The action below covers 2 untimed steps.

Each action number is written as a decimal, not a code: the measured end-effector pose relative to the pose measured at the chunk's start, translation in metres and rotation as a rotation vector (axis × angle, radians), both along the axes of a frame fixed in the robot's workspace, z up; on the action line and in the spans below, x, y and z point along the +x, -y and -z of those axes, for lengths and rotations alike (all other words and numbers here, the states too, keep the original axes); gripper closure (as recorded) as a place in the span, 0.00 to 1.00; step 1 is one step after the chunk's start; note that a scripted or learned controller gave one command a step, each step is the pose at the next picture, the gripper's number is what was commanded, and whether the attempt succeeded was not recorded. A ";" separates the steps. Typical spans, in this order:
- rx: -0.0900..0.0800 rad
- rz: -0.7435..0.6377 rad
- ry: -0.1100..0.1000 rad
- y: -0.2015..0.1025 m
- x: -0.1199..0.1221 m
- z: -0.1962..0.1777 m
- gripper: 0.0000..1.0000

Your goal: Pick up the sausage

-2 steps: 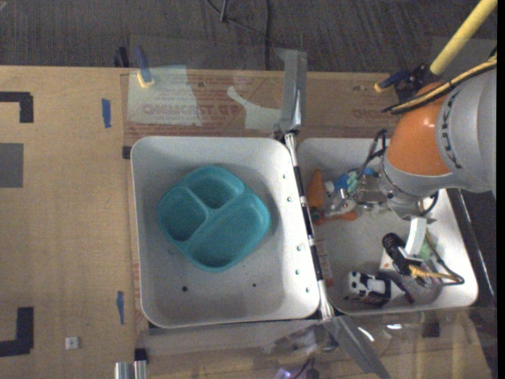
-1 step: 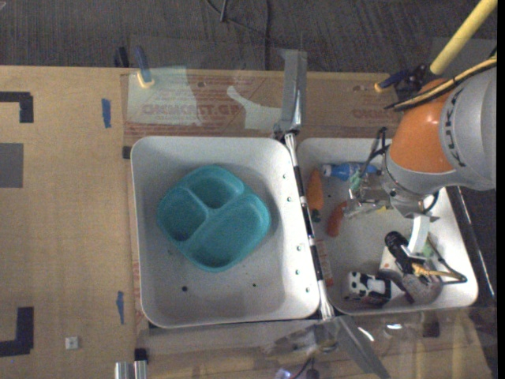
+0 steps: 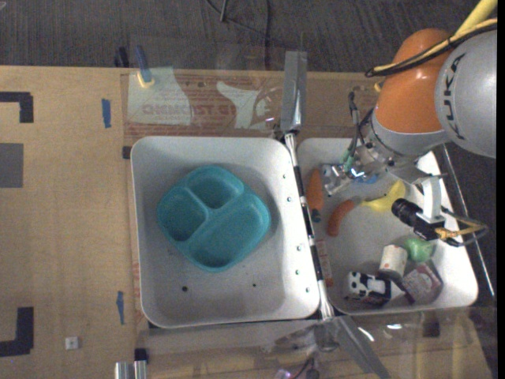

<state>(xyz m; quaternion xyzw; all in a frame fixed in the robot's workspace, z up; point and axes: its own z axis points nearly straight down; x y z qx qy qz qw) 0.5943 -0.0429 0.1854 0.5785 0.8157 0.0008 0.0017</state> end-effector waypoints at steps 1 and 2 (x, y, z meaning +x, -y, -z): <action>0.001 0.840 -0.003 0.023 0.020 0.001 1.00; 0.002 1.248 -0.003 0.036 0.010 -0.213 1.00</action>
